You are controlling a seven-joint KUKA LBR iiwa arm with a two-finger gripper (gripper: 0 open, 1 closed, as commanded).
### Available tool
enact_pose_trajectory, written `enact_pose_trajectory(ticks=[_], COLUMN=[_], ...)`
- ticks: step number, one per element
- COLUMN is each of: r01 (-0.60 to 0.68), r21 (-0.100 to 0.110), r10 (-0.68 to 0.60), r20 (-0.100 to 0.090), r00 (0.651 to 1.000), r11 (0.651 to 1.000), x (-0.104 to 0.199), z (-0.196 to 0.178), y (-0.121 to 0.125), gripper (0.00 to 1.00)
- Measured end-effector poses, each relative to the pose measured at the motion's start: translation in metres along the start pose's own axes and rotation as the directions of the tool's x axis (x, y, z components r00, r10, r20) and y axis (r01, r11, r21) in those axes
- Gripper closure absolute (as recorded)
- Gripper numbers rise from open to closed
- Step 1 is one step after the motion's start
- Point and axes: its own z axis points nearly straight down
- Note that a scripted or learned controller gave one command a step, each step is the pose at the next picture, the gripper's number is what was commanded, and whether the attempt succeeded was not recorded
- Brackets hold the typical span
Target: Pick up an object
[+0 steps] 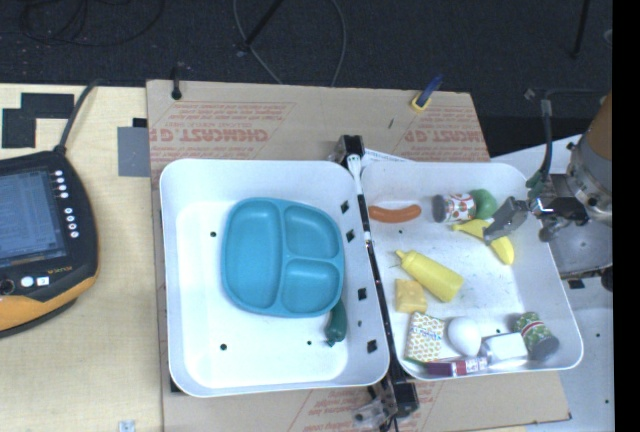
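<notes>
Right bin (560, 265): gripper (503, 218) low at the far right side, its dark fingers directly over a yellow banana (497, 242) and seemingly touching it; whether they are spread or closed cannot be told (too small and dark). Green item (484, 201) and small can (458, 208) just left of the gripper. Sausage (395, 213) farther left; mustard bottle (433, 273) nearer, well apart. Left bin (190, 270): blue divided plate (283, 256).
</notes>
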Motion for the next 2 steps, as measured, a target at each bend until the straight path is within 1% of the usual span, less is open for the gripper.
enact_pose_trajectory(ticks=[1, 2], r01=[0.001, -0.006], r21=[0.006, 0.007], r10=[-0.001, 0.006], r20=[-0.005, -0.003], r00=[1.000, 1.000], r11=[1.000, 1.000], x=[0.040, 0.036], z=[0.165, 0.152], y=[0.002, 0.003], gripper=[0.00, 1.00])
